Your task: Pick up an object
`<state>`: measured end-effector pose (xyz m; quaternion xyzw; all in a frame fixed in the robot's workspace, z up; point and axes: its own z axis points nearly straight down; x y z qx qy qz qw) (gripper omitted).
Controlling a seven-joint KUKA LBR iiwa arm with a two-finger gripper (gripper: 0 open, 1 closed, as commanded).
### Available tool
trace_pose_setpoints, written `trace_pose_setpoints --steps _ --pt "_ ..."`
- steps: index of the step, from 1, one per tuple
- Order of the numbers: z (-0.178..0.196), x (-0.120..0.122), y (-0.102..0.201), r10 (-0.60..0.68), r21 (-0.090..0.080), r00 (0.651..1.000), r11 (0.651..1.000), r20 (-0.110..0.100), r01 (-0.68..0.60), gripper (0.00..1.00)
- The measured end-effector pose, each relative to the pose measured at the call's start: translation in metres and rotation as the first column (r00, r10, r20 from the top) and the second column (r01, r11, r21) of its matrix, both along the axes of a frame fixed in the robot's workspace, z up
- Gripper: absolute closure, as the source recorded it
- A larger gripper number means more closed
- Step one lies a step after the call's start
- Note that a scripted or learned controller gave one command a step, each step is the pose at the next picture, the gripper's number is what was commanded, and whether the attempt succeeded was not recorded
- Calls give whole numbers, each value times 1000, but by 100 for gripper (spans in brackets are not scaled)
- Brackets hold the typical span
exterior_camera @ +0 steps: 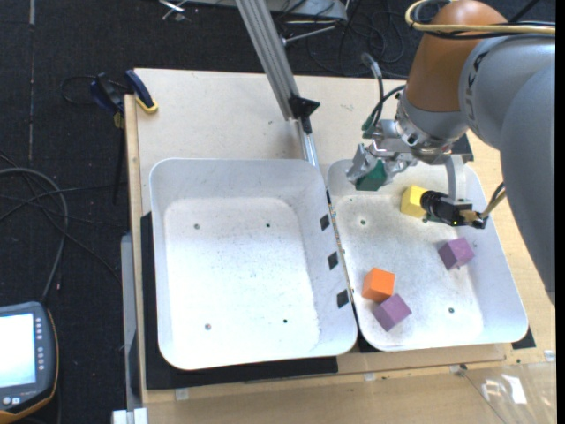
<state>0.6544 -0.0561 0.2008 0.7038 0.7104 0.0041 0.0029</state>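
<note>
Green block [374, 176]: I see it between the fingers of the gripper [369, 171], clamped, over the far left corner of the right bin [494, 312]; I cannot tell whether it is lifted or touching the floor.
Gripper: closed on the green block, hanging under the arm's orange band [441, 56].
Yellow block [413, 201]: just to the right of the gripper and a little nearer the camera, lying in the right bin.
Purple cube [456, 253]: further right and nearer the camera, apart from the gripper.
Orange cube [380, 283]: well in front of the gripper, touching or almost touching a second purple cube [392, 311].
Left bin [168, 237]: to the gripper's left, beside the right bin.
</note>
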Motion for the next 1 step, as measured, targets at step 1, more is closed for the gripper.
trace_pose_setpoints --steps 1 --pt "-6 -71 101 0 2 1000 1000 -15 0 100"
